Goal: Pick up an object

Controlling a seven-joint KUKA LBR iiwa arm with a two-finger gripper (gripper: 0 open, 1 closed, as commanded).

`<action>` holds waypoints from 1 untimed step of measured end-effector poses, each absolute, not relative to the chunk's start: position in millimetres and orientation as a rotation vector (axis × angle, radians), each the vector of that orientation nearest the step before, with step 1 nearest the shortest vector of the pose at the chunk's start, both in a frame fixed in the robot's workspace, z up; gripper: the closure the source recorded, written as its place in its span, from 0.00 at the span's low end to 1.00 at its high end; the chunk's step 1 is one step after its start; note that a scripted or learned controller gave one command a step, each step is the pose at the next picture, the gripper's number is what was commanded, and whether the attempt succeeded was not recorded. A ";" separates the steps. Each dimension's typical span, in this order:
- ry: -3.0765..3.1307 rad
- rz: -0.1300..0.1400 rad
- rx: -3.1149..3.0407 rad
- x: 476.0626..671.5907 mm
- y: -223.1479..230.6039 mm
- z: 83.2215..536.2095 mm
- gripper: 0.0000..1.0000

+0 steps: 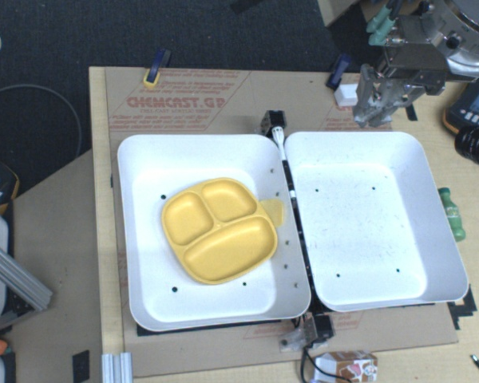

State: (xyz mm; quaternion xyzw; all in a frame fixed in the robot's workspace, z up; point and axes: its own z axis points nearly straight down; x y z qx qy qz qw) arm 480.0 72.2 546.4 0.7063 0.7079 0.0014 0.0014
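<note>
Dark carpeted floor [56, 22] around the upper and left parts of the frame; brown board bench [191, 94] across the middle, printed with red lettering near its upper left. Two shallow white bins side by side on the board, touching along their inner edges, with a black clamp [273, 123] at the upper end of that seam.

Left bin [140, 162]: holds a yellow divided plate [219, 230], three compartments, lying flat and turned at an angle, near the bin's centre and slightly toward its right wall. Small yellow tab [273, 211] projecting from the plate's right side, close to the seam.

Right bin [367, 214]: white floor with fine dark specks and a few small black dots.

Gripper [375, 112] at upper right of the frame, hanging over the board just beyond the right bin's upper rim, well apart from the plate. Fingers pointing down, close together, nothing visible between them; open or closed cannot be told. Grey arm [455, 10] entering from the upper right corner.

Blue and yellow clamp [154, 69] at the board's upper edge. Green clip [452, 214] beside the right bin's right rim.
</note>
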 end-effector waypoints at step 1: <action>2.228 -0.014 2.224 478.5 90.9 435.3 1.00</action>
